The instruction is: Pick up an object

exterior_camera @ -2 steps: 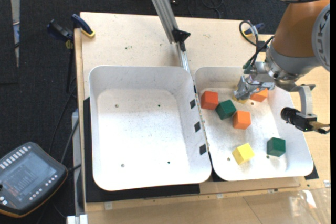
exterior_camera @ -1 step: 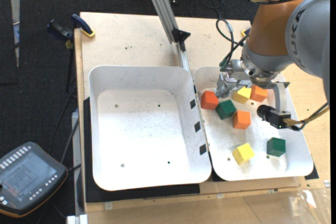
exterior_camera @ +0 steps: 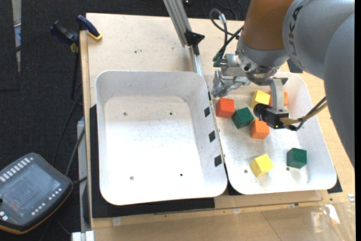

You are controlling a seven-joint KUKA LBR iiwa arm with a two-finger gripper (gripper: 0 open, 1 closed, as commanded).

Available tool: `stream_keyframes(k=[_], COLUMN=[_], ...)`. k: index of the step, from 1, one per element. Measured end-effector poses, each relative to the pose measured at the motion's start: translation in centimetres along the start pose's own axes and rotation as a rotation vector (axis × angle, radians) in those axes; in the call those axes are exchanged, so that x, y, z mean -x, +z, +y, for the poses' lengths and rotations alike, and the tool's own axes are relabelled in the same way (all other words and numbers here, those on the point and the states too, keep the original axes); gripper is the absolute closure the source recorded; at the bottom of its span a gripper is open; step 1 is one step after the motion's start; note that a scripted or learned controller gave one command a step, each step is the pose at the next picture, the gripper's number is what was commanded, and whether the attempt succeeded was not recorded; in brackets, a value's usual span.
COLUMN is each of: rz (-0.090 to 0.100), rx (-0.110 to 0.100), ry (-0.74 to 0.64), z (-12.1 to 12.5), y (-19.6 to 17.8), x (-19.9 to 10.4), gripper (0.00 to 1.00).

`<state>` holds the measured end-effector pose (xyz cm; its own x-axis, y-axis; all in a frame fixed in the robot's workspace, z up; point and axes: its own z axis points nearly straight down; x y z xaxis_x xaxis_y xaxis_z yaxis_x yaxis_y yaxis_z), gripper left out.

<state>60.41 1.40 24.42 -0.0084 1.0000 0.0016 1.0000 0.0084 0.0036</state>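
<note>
From the overhead camera: jaws low over the right bin [exterior_camera: 316,178], near its far left corner. Cannot tell whether apart or together; nothing visibly between them.

Just on the near side of the jaws, almost under them, sits an orange cube [exterior_camera: 225,106]. Close beside it, to the jaws' right, a green cube [exterior_camera: 243,117], then a second orange cube [exterior_camera: 259,128]. Well apart from the jaws, nearer the camera, a yellow cube [exterior_camera: 262,165] and a second green cube [exterior_camera: 296,157].

Likeliest pick: the nearest orange cube. Looks light, rigid, flat-faced, not fragile, perhaps slightly slick. Best taken across two opposite side faces, choosing the pair clear of the green cube and the bin wall.
</note>
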Motion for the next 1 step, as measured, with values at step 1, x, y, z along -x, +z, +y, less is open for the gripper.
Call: stream_keyframes(k=[1], rz=[-0.001], rx=[-0.002], ry=[0.0], z=[1.69], y=[1.16], x=[-5.46], gripper=[1.0])
